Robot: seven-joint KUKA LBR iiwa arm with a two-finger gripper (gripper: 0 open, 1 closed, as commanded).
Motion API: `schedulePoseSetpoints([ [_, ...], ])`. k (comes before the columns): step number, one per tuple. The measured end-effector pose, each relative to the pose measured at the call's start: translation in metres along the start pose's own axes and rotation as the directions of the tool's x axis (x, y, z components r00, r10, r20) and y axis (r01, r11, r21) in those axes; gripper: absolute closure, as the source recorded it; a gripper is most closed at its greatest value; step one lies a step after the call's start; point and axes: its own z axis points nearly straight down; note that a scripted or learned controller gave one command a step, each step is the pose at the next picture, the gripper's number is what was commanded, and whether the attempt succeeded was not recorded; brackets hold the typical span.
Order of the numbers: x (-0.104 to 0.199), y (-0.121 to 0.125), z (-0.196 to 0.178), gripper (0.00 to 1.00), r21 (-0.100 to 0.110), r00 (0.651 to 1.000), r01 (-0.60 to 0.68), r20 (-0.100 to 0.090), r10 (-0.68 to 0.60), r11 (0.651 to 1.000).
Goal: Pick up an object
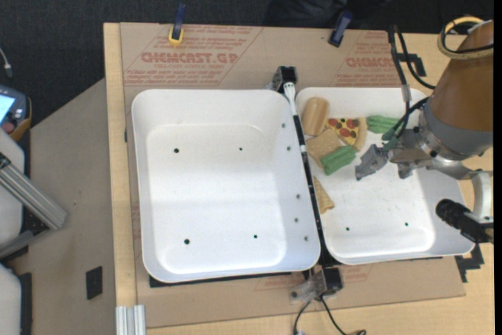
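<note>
In the right bin (392,239) lie several small items along its left and back sides: a tan roll (314,115), a pizza slice (346,129), a green piece (338,160), a tan flat piece (321,143), a second green piece (382,123) at the back, and a brown wedge (322,198) by the divider. My gripper (370,163) hangs over the bin's middle, just right of the green piece, its grey fingers pointing left and spread apart with nothing between them.
The left bin (220,184) sits beside the right one on a cardboard sheet (235,51) with clamps at the back. A person stands behind the bench at the top. Cables run along the right edge.
</note>
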Motion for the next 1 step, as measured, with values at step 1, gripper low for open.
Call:
schedulePoseSetpoints([
  [1, -0.0281, 0.1031, 0.0631, 0.0, -0.001, 1.0, 0.001, 0.002, -0.001, 1.0],
])
